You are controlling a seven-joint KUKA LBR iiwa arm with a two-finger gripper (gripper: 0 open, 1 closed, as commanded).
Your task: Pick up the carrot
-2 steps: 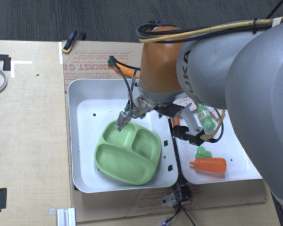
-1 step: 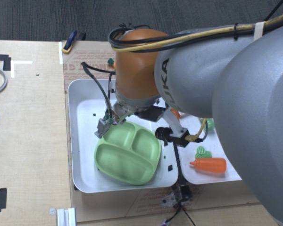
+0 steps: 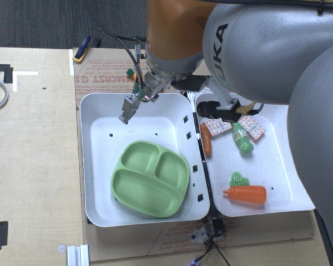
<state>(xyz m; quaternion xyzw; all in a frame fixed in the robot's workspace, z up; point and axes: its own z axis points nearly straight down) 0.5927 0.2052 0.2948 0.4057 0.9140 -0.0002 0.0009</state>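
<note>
Gripper point(image 3: 127, 111) over the back of the left bin point(image 3: 94, 165), finger state impossible to tell, nothing seen held. Beneath and nearer, a green 3-compartment plate point(image 3: 151, 178). Carrot point(image 3: 245, 194) lying in the right bin point(image 3: 286, 170), near its front edge, well apart.

The carrot point(image 3: 246, 194) was a stubby orange toy with a green leafy top, lying on its side in the right bin point(image 3: 283, 165), near that bin's near edge. Its green end pointed left and slightly far, and nothing touched it
</note>
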